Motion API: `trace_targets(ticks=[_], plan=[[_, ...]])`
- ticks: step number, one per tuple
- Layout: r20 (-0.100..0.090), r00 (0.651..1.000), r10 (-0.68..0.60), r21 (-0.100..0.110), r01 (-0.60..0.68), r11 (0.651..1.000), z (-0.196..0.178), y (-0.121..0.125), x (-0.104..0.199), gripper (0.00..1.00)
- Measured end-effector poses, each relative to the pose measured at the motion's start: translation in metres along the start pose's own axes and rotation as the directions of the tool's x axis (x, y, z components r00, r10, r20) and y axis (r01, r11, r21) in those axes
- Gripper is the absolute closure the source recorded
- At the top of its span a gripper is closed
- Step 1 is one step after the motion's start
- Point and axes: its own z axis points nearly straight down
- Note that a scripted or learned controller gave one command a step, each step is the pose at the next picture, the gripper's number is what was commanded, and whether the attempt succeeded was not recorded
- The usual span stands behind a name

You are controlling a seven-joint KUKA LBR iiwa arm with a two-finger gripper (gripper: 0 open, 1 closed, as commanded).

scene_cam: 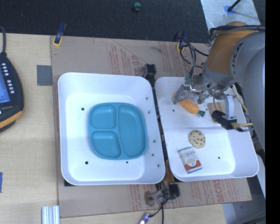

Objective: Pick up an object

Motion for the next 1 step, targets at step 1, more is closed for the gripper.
trace_targets(ticks=[1], plan=[[-0.001, 1.0, -0.001, 0.003, 0.001, 1.0, 0.0001, -0.0001, 0.0203, 0.0]])
